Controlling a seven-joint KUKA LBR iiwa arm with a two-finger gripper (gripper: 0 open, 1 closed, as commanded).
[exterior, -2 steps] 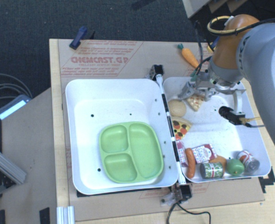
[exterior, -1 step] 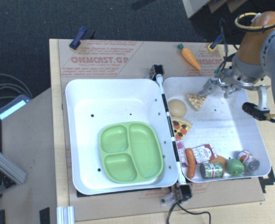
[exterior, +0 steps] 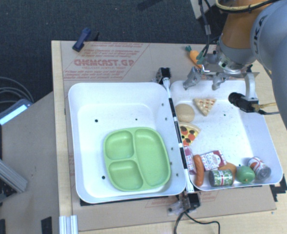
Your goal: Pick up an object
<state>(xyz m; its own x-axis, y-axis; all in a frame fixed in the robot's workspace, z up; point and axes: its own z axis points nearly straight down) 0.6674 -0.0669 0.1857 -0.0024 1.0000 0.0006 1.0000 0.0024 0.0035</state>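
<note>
Tray (exterior: 136, 159) in left bin (exterior: 80, 111).

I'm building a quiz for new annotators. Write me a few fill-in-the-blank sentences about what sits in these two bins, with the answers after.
1. The green divided plate has ____ compartments.
2. The plate lies in the ____ bin of the two.
3. The toy pizza slice lies against the right bin's ____ wall.
4. The hand hovers over the ____ edge of the right bin, near the waffle wedge.

Missing words: three; left; left; far
</note>
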